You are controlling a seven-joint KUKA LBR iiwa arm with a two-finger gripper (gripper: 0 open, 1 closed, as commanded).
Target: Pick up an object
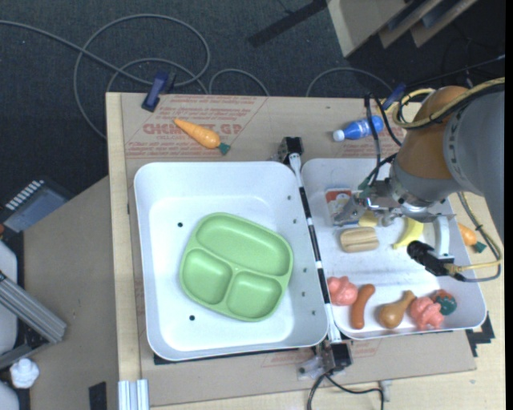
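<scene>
Bread roll (358,239) sits just at 6 o'clock of the end effector (361,207); grip state unclear, it needs lowering.

Dark grey carpet floor (64,104) w/ thin cables (120,48) looping over it. Brown cardboard-covered tabletop (200,120), red print on it. Beige furniture (385,20) at top right. Metal rail (32,308) at left edge. Even light.

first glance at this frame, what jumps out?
The green divided plate in the left bin, alone there. Then the grey arm with its gripper low over the right bin, just above a bread roll. A toy carrot lies on the cardboard behind the bins.
</scene>
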